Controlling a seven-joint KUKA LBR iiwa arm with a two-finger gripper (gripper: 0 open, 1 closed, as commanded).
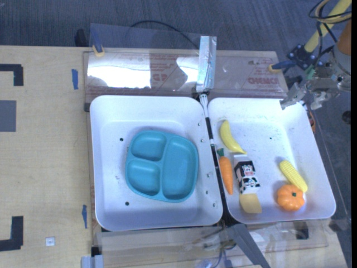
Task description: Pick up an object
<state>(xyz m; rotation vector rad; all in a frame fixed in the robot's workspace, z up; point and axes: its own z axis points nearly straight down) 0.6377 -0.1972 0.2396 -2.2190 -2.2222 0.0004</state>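
The right bin (262, 121) holds a yellow banana (230, 138), an orange carrot (226, 175), a small black-and-white cow-print box (246, 176), a pale yellow block (251, 204), a corn cob (293, 175) and a small orange pumpkin (290, 197). My gripper (305, 95) hangs over the far right corner of that bin, well away from all of these. Nothing shows in its grasp.
The left bin (106, 121) carries a blue divided plate (162, 164). A clear panel with a metal post (207, 63) stands behind both bins. Yellow cables (326, 10) and blue clips hang by the arm at top right. Wooden bench lies to the left.
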